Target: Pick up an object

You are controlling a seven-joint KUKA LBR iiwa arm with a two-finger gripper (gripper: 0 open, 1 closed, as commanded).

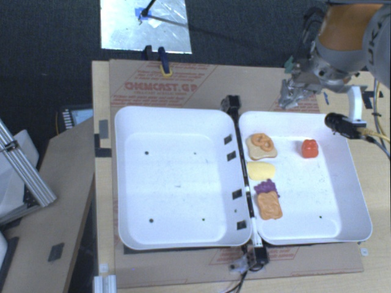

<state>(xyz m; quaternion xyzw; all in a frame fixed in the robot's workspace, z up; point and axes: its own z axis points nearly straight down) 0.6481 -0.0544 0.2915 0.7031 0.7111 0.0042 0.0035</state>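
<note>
**Gripper hangs past the far rim of the right bin**

A brown cardboard sheet (183, 83) with red print covers the bench, on a dark floor. On it 2 shallow white bins sit side by side, the left bin (177, 182) and the right bin (321, 194), touching along a middle seam set with black clips (232, 156).

The arm (345, 26) comes in from the 2 o'clock corner of the view, its orange band uppermost and its wrist angled down toward 7 o'clock. The gripper (293, 97) sits at 1 o'clock in the view, over bare cardboard just beyond the right bin's far rim and well apart from everything in the bin.

The arm is cut off by the top and right edges. The gripper tip is blurred and small, so I cannot tell whether it is open or closed; nothing can be made out in it.

All 5 pieces lie in the right bin:
- A tan pretzel-shaped piece (262, 145) is at 10 o'clock.
- A red piece (310, 148) stands alone at 12 o'clock.
- A pale yellow piece (261, 171) is at 9 o'clock, near the seam.
- Just below it a purple piece (265, 187) touches an orange-brown piece (269, 206) at 8 o'clock.

At 11 o'clock in the view a silver sheet (145, 17) lies on the floor.
</note>
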